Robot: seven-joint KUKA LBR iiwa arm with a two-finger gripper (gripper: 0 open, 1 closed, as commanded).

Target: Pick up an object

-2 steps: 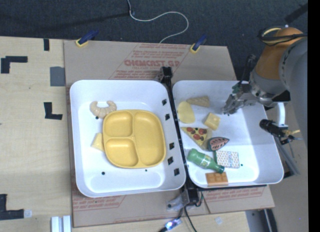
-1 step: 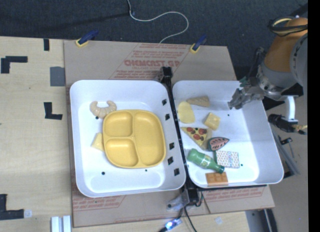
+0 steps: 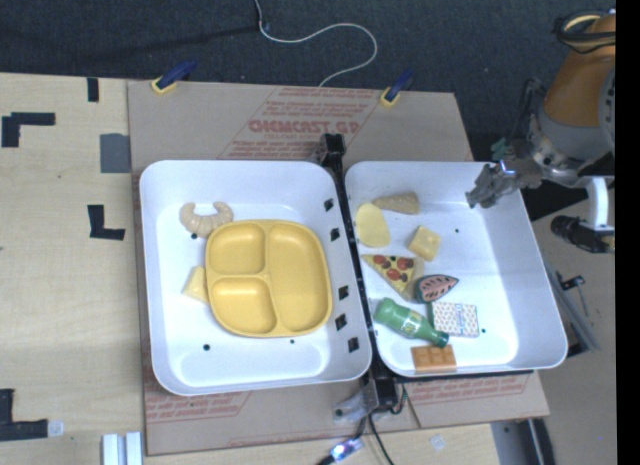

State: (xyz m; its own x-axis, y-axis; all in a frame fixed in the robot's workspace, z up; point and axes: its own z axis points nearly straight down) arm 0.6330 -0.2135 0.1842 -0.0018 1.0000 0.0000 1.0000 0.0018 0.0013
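The right bin (image 3: 500,253) holds several toy foods: a beige wedge (image 3: 397,202), a yellow cheese slice (image 3: 372,225), a small yellow cube (image 3: 425,243), a pizza slice (image 3: 393,269), a watermelon slice (image 3: 437,286), a green bottle (image 3: 408,321), a checkered cracker (image 3: 454,318) and an orange waffle (image 3: 433,357). My gripper (image 3: 487,188) hangs over the bin's upper right corner, well right of the beige wedge, with nothing seen between its dark fingers.
The left bin (image 3: 165,253) holds a yellow divided plate (image 3: 268,277), a croissant (image 3: 204,216) above it and a yellow wedge (image 3: 194,282) at its left. The grey and orange arm (image 3: 575,103) comes in from the upper right. A white cable (image 3: 320,38) lies behind the bins.
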